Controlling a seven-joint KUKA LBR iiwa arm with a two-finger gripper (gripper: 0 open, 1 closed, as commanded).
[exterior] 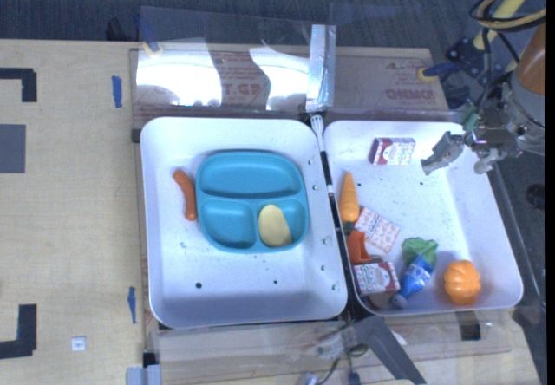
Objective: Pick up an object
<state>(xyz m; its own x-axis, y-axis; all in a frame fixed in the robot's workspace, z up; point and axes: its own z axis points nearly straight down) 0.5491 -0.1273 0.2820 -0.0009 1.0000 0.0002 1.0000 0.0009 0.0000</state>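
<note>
Nothing lifted yet: we are watching the claw (460, 152) hanging spread and unladen at the frame's right, over the right bin (451, 201), near the small carton (392, 152).

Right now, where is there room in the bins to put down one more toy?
Free: the right bin floor between the small carton and the orange ball; the left bin below the blue tray. Crowded: the right bin's lower left.
</note>
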